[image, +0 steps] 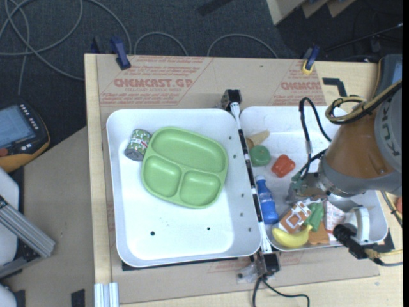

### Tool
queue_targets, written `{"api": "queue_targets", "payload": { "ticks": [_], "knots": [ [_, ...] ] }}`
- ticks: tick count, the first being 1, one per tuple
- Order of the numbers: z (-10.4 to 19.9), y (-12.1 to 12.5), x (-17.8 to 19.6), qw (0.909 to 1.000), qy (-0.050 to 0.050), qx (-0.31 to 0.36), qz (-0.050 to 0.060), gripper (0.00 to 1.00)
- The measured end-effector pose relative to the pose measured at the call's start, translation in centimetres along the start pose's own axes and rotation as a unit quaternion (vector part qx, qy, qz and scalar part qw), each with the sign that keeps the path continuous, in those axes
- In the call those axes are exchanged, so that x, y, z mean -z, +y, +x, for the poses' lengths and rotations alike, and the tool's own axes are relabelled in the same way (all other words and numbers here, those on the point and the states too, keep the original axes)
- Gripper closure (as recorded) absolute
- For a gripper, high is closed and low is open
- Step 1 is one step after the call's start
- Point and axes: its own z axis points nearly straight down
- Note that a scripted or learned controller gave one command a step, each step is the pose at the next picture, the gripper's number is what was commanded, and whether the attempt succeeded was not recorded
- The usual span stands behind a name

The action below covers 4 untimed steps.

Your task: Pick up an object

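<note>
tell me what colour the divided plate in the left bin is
Light green; the divided plate shows clearly in the camera view.

table (192,82): printed brown board top | blue clamps (119,52) and (310,58) on its far edge | grey cables (57,18) looped on dark floor | handheld screen unit (19,130) left

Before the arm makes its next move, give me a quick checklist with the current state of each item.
1. Gripper over the right bin: ok.
2. Object seen between the fingers: cannot tell, the wrist hides them.
3. Targets within the right bin: ok; banana, blue bottle, red object, green object.
4. Objects spaced for a clean pick: not ok; banana, carton and neighbours crowd together.
5. Left bin holds green tray and small can: ok.
</note>
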Motion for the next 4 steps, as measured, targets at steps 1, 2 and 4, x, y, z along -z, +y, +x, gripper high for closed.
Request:
{"api": "queue_targets", "payload": {
  "ticks": [1,2,4],
  "knots": [
    [6.5,5.6,9.0,1.0,0.002,0.002,0.004,1.0],
    [6.4,5.6,9.0,1.0,0.002,0.002,0.005,0.0],
    [-1.0,9.8,-1.2,1.0,0.001,0.002,0.004,0.0]
  ]
}}
